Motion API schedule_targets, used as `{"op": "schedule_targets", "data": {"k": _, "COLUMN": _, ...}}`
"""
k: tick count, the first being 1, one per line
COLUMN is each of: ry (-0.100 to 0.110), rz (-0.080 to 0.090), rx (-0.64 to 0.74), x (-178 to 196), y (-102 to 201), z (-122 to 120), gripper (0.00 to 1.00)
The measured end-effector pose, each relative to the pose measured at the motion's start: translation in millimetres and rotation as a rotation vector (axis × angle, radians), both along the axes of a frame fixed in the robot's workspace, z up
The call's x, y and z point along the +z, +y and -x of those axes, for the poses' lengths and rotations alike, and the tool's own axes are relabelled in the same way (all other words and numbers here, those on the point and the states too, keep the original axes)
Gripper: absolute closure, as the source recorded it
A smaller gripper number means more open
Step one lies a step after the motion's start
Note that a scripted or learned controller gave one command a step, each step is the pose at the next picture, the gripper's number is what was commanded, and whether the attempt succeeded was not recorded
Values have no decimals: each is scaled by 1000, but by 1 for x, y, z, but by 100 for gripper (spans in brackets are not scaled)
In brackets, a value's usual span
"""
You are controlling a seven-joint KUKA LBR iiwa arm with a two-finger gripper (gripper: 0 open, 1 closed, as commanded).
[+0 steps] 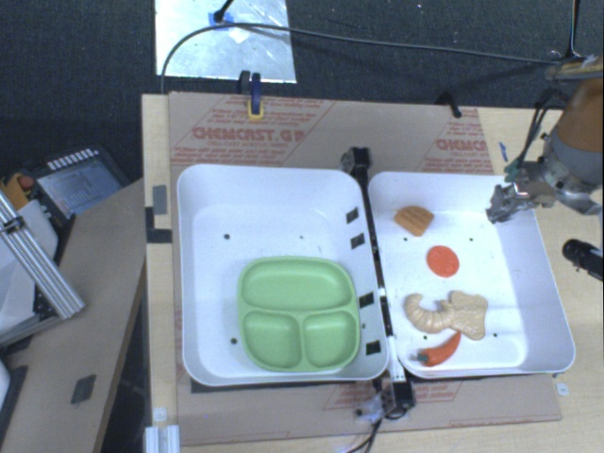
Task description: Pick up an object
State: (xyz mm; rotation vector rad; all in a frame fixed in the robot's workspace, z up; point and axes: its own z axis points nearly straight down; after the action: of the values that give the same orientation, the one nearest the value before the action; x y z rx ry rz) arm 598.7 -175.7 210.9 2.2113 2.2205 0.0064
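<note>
The right bin (528, 253) holds a tan ridged piece (413, 220) near its back, an orange-red disc (443, 260) in the middle, and a beige curled piece (430, 311) beside a tan figure (469, 311) toward the front. A red chili shape (441, 350) lies at the front wall. My gripper (503, 204) hangs over the back right part of this bin, apart from all of these, with nothing seen between its fingers.
The left bin (217, 206) carries a green three-compartment tray (297, 311) in its front half. Black clips run along the divider (368, 253) between the bins. A grey box (71, 187) and metal rail (38, 262) sit off the bench at left.
</note>
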Motion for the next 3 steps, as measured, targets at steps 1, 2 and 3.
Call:
{"op": "schedule_targets", "data": {"k": 1, "ry": 3, "rz": -1, "rx": 1, "x": 41, "y": 0, "z": -1, "gripper": 100}}
{"op": "schedule_targets", "data": {"k": 2, "ry": 5, "rz": -4, "rx": 5, "x": 47, "y": 53, "z": -9, "gripper": 100}}
{"op": "schedule_targets", "data": {"k": 3, "ry": 5, "rz": -3, "rx": 5, "x": 51, "y": 107, "z": -18, "gripper": 100}}
